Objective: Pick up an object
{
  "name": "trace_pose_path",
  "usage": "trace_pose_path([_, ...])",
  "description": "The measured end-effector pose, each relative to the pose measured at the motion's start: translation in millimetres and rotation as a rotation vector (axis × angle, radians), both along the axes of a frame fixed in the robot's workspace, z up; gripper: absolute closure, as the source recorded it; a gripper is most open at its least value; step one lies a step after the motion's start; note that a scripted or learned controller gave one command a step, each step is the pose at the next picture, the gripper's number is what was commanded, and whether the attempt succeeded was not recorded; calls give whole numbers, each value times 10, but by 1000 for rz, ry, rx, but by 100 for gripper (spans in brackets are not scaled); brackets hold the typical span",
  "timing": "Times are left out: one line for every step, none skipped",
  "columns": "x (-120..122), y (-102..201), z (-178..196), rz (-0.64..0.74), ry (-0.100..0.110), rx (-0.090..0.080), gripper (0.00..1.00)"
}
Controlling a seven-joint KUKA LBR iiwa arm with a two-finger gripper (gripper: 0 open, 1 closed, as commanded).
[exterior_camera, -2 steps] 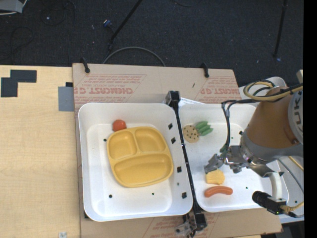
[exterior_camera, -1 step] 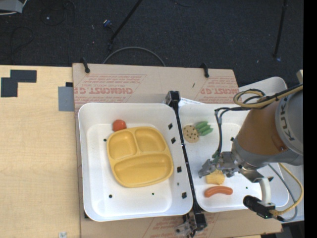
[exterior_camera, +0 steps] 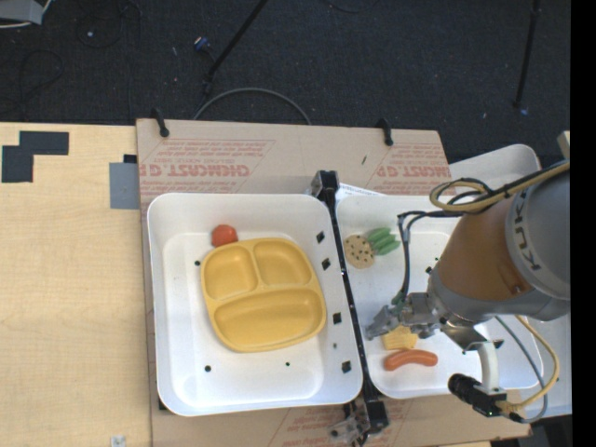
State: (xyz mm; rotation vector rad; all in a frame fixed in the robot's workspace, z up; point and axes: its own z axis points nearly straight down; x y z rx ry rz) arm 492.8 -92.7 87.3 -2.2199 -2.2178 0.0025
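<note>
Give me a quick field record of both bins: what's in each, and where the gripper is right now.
left bin: yellow divided tray; red ball touching the tray's far left corner
right bin: cookie, green piece, yellow block, orange sausage
gripper: low over the right bin, just above the yellow block
arm: reaching in from the right

A single fixed camera hangs above the tabletop (exterior_camera: 65, 296), looking down at a slant from a middling distance so that both white bins (exterior_camera: 177, 380) lie in frame, dark floor beyond and the arm (exterior_camera: 494, 259) entering from the right.
</note>
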Motion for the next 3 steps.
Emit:
trace_pose_path([0,-8,104,-5,1,1,100])
trace_pose_path([9,-121,610,-4,-5,-2,100])
trace_pose_path([19,-128,1134,2,-6,-2,100])
